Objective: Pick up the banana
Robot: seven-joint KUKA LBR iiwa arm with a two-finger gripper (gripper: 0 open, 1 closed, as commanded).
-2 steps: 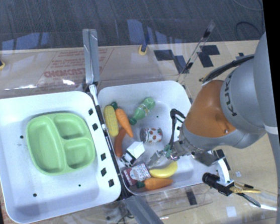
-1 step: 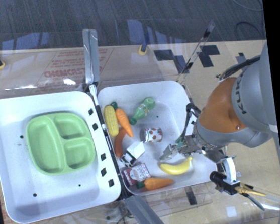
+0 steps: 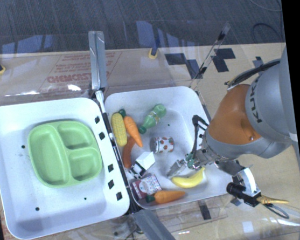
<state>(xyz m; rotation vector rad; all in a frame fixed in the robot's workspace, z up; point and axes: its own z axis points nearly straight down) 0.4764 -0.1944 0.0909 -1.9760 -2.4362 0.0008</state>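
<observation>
So the gripper (image 3: 183, 163) is down low in the right white bin (image 3: 191, 98), and its metal fingers (image 3: 175, 168) are pointing left, sitting just above the curved yellow banana (image 3: 190, 179). Honestly can't tell if the fingers are apart or together, it's too small and cluttered there, and nothing shows up between them. The banana lies flat on the bin floor near the front right corner, right under the wrist.

Just left of the fingers there's a white boxy item (image 3: 144, 160), and above them a small white can with red dots (image 3: 164, 144). In front of the banana lies an orange carrot (image 3: 169, 196) beside a dark red packet (image 3: 146, 186). Further back: a yellow corn cob (image 3: 119, 128), a 2nd orange carrot (image 3: 133, 131) and a green bottle (image 3: 152, 117).

The grey arm with its orange band (image 3: 232, 123) comes in from the right. The left white bin (image 3: 14, 160) holds a green 3-section plastic plate (image 3: 65, 152). Both bins sit on the counter (image 3: 41, 75).
</observation>
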